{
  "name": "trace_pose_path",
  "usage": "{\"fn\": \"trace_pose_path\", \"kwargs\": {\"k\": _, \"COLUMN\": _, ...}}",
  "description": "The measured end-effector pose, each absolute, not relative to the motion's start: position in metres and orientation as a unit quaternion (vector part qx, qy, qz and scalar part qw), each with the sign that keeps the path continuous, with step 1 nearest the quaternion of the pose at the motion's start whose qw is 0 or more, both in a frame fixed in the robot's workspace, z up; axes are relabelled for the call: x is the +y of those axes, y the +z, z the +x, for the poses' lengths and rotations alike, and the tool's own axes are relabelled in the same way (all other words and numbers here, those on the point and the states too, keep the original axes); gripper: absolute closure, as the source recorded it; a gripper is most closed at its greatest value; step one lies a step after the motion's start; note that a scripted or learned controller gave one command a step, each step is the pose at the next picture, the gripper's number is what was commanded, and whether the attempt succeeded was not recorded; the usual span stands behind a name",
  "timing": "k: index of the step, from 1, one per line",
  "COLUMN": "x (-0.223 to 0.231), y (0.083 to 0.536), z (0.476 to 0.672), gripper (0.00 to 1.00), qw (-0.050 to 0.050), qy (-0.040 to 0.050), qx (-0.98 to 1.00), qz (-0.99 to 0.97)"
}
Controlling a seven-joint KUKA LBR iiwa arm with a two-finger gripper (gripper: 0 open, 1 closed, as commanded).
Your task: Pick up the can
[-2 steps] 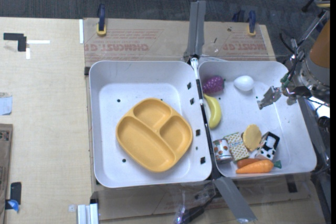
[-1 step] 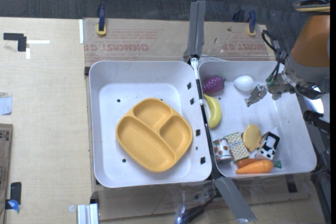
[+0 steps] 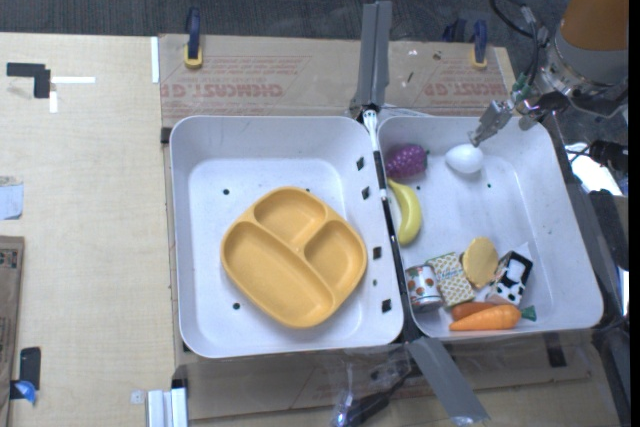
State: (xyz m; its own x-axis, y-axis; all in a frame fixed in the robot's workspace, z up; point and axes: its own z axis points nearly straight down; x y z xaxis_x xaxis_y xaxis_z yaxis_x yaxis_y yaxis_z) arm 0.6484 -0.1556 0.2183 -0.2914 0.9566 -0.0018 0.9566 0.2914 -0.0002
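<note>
The small red-and-white printed can [image 3: 423, 285] lies on its side at the lower left of the right white bin [image 3: 560, 215]. The grey two-finger gripper [image 3: 490, 127] hovers at upper right, holding nothing; its opening is unclear.

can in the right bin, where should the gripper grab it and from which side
Grip the can across its round body, coming from above. It seems to lie on its side against the bin's left wall, with a box crowding its right, so only top access looks clear.

Arm [image 3: 596, 5] enters from right, angled down-left; claw [image 3: 492, 127] tip low, apparently closed.
</note>
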Motion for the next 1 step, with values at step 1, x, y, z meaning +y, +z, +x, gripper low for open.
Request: {"fn": "trace_pose_path", "kwargs": {"k": 1, "x": -0.1533, "y": 0.0917, "z": 0.6596, "gripper": 0.00, "qw": 0.001, "qy": -0.0005, "qx": 0.791, "qz": 0.612}}
